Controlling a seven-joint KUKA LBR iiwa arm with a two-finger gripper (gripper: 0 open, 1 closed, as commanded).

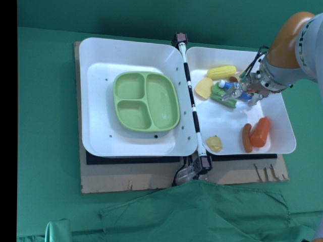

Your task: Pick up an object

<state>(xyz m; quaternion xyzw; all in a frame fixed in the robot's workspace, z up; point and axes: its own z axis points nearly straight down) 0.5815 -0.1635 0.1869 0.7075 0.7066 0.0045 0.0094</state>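
Note:
My gripper [237, 92] reaches into the right bin [282, 135] from the right and hangs low over a cluster of toy food near the bin's back left. Just under and left of its tip lie a green piece [220, 96] and a small blue and white item [225, 85]. A yellow corn cob [221, 72] lies behind them, and a pale yellow slice [204, 87] to their left. Nothing shows clearly between the fingers.
An orange carrot [260, 132] and a brown sausage [246, 137] lie at the right bin's front. A small yellow piece [214, 143] sits at its front left corner. The left bin [96, 59] holds a green divided plate [146, 101]. Green cloth [202, 210] lies in front of the bench.

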